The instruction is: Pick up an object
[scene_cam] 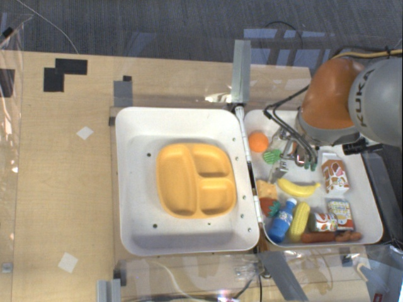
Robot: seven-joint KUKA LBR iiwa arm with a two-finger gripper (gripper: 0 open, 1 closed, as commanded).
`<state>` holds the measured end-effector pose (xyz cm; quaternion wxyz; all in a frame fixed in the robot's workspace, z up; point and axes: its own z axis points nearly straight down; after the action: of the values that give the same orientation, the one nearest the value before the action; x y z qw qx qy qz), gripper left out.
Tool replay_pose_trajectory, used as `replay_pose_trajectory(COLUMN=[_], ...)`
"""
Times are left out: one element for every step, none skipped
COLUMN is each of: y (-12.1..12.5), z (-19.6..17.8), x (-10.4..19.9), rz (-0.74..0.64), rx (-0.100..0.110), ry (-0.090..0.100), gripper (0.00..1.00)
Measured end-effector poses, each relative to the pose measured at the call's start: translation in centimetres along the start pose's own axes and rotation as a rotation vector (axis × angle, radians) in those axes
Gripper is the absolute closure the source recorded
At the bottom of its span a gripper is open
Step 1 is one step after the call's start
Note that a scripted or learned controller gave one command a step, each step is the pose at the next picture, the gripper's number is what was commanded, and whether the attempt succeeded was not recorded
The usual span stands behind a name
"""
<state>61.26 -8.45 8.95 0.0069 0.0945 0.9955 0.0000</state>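
Gripper (291, 156), fingers' state unclear, hangs among orange ball (258, 141), green piece (272, 156) and banana (298, 187).

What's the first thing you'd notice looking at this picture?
A big yellow divided tray sits alone in the middle of the left bin. The right bin is crowded with toy food like a banana and an orange, with the grey-and-orange robot arm above it.
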Motion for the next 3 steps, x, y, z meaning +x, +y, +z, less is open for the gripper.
replay_pose_trajectory(y=[1.9,1.3,-2.1], z=[-10.3,-2.3,0.1], x=[-0.8,-4.9,-3.6], rz=[-0.048,0.131,-0.095], rx=[-0.002,0.0,0.0], ry=[-0.008,0.009,0.002], gripper=[0.0,0.0,0.0])
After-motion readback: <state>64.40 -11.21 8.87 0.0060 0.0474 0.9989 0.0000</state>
